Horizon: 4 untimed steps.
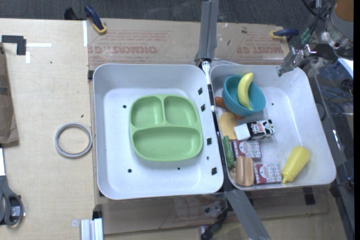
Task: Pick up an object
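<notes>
The right bin [315, 115] holds a blue bowl [253, 103] with a banana [244, 89] in it. Below the bowl lie a cow-print milk carton [255, 130], two small snack boxes [248, 149] [268, 173], a hot dog [244, 171] and a yellow mustard bottle [295, 163]. An orange item [226, 124] and a thin green one [228, 152] lie along the bin's left wall. My gripper [288, 66] hovers over the bin's far right corner, well apart from all of these. A green divided plate [166, 127] lies in the left bin [107, 121].
A metal divider post [208, 31] stands between the bins at the back. A tape ring [73, 139], scissors [10, 208] and a brown bag [7, 104] lie on the bench at left. Clamps [95, 18] [284, 34] hold the cardboard behind the bins.
</notes>
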Each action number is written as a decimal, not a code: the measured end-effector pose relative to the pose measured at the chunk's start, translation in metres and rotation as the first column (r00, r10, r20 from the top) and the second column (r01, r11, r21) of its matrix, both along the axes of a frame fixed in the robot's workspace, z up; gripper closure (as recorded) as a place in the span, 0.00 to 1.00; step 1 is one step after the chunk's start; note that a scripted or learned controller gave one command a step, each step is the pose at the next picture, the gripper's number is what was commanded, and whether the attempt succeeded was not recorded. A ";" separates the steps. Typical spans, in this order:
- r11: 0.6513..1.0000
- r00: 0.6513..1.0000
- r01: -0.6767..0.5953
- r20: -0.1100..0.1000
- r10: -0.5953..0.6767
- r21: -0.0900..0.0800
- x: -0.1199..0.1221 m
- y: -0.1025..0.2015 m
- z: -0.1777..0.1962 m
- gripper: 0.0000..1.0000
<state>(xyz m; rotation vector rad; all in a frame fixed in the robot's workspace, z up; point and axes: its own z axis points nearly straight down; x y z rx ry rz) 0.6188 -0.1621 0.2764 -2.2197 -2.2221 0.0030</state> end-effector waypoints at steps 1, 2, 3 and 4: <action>1.000 1.000 0.011 -0.002 -0.011 0.000 0.007 0.024 -0.097 0.00; 1.000 1.000 -0.014 0.008 0.014 -0.002 0.028 0.055 -0.179 0.00; 0.977 0.977 -0.211 0.019 0.211 -0.007 -0.043 0.043 -0.174 0.00; 0.978 0.978 -0.207 0.020 0.208 -0.007 -0.043 0.042 -0.164 1.00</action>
